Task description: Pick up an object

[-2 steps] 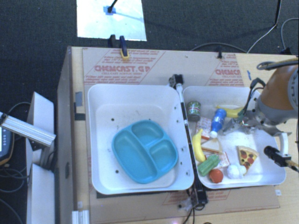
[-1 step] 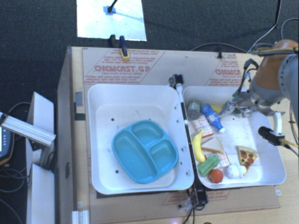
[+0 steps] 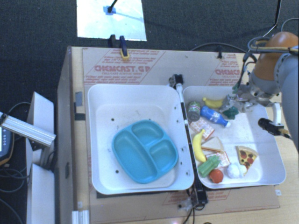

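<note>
My gripper hangs low over the back of the right bin, reaching in from the right under the orange-banded wrist. Just under its tip lies a small dark teal object. A blue bottle lies to the left of it, with a small yellow banana behind the bottle. I cannot make out whether anything is between the gripper's tips.
The right bin also holds a can, a larger banana, a sandwich, a pizza slice, a green piece, a red tomato and a white lump. A blue divided plate lies in the left bin.
</note>
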`<state>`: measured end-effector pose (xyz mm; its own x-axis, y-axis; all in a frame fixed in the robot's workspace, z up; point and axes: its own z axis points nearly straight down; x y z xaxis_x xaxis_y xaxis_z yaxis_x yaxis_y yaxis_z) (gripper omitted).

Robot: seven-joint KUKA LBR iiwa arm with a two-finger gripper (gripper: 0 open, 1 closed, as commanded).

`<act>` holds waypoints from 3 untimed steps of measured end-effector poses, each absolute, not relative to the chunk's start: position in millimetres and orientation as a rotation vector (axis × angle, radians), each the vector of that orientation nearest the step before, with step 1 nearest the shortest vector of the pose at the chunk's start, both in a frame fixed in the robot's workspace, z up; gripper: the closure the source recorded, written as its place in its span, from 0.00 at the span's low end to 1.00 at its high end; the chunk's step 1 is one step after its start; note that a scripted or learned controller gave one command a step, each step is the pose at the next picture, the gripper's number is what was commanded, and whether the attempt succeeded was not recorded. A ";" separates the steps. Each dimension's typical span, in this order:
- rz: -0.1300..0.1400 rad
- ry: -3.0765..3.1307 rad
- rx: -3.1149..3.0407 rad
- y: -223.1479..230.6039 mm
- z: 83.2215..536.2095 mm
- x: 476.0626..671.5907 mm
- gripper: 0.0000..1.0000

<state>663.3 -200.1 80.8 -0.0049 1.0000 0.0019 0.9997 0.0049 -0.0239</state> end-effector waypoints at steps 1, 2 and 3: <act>0.018 -2.222 -2.203 -199.2 92.2 665.2 1.00; 0.018 -2.222 -2.203 -199.2 92.1 665.1 0.00; -0.002 -2.228 -2.217 -168.2 84.7 641.4 0.00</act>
